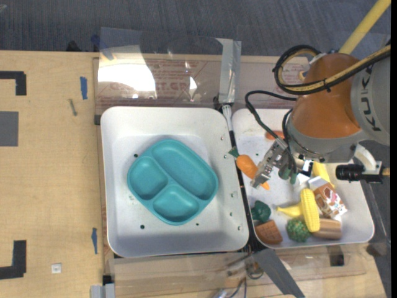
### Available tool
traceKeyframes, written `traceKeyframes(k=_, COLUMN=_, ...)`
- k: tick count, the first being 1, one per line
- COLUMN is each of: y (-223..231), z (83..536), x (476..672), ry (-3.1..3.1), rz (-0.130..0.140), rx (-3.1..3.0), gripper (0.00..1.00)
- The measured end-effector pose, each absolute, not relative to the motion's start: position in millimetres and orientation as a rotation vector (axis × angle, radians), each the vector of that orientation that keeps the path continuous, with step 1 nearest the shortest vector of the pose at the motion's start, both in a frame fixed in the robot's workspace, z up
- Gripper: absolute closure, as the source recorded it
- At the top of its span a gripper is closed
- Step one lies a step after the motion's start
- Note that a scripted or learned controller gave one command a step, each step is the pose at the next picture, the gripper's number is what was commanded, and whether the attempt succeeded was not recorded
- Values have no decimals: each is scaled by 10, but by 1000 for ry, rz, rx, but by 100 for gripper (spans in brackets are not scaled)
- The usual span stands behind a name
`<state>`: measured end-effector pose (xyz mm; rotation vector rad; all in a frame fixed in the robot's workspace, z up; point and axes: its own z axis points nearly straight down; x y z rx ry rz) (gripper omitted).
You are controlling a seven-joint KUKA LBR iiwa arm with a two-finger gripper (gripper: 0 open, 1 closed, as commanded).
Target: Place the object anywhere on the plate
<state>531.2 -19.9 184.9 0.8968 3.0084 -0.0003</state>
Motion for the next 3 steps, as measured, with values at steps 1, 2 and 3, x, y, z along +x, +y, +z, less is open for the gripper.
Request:
traceKeyframes(k=1, y=327, z=1907, x=5700, ry=3092, rz=5, rx=514, gripper=100)
traceKeyframes(k=2, y=1182, z=2072, x=5468, ry=3132, rz=5, rx=-149, gripper=100)
traceKeyframes(k=3, y=1171, z=2069, x=5469, ry=3132, rz=4, rx=-146, gripper=0)
